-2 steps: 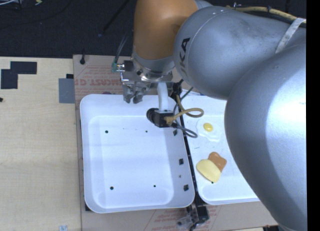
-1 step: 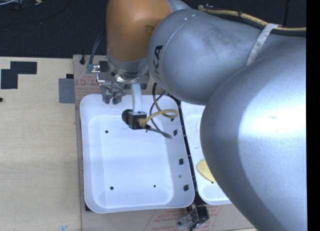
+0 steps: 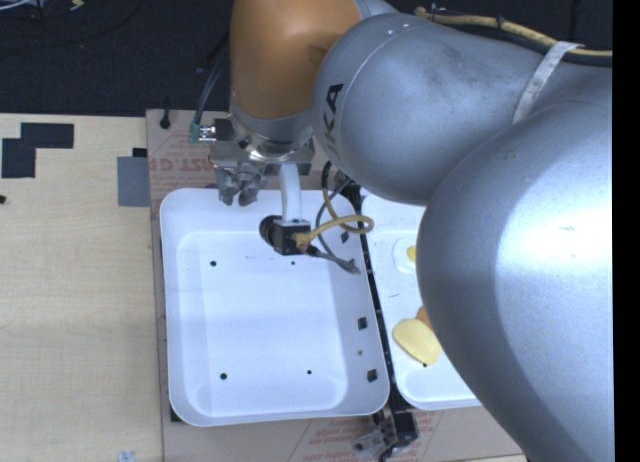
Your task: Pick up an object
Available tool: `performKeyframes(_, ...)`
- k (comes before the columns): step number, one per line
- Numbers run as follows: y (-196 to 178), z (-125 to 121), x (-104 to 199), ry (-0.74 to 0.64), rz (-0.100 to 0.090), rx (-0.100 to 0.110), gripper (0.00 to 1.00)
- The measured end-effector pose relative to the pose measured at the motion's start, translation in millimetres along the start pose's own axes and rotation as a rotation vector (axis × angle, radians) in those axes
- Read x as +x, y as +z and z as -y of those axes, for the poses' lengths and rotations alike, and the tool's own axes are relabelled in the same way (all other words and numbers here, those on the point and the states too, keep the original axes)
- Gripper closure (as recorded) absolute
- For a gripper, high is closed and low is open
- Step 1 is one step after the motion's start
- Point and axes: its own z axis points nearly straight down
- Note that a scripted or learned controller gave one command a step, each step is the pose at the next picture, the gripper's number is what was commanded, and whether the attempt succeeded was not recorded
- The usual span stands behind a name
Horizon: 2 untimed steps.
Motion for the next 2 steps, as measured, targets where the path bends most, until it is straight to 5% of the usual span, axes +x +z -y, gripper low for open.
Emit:
performKeyframes(1,0,0,-28,0.001,0.001,0.001,1.00)
performKeyframes(2,18,0,16,-0.004,-0.002,0.001,1.00)
